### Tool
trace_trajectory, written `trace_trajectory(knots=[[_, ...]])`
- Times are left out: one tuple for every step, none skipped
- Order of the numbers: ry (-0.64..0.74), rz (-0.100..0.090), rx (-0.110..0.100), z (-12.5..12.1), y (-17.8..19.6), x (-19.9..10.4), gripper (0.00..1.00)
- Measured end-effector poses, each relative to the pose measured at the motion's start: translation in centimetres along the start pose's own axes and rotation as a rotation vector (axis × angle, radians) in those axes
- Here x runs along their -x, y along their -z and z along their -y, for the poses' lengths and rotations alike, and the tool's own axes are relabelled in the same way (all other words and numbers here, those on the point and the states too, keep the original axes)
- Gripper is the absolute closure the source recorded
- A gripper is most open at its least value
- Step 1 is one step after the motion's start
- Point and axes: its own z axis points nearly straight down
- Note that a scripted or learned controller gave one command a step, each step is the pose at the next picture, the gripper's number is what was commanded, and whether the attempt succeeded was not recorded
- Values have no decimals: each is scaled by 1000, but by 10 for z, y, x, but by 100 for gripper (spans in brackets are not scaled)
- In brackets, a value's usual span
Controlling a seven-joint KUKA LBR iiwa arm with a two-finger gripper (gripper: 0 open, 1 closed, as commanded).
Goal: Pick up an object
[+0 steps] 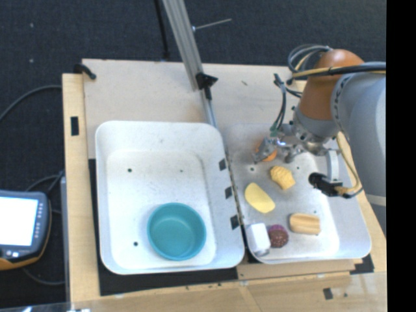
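Note:
The right bin [348,239] holds several small objects. A ridged yellow piece [282,177] lies near its middle, with a smooth yellow oval [259,198] just left of it. A tan roll-shaped piece [304,223] sits toward the front, next to a dark red lump [278,236] and a white block [259,237]. My gripper [278,145] hangs low over the bin's back left part, under the orange-banded wrist [325,90]. A small orange object [265,153] lies right at the gripper's tip, partly hidden by it. Whether it is gripped is unclear.
The left bin [117,142] holds a teal bowl [176,231] near its front. A slanted metal pole [188,51] rises behind the two bins. A screen device [19,226] sits off the bench at the left. Cables loop around the wrist.

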Motion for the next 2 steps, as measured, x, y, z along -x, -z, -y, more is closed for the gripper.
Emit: trace_trajectory(knots=[[-2,-2,-10,2,11,1,100],[1,0,10,-1,76,0,100]])
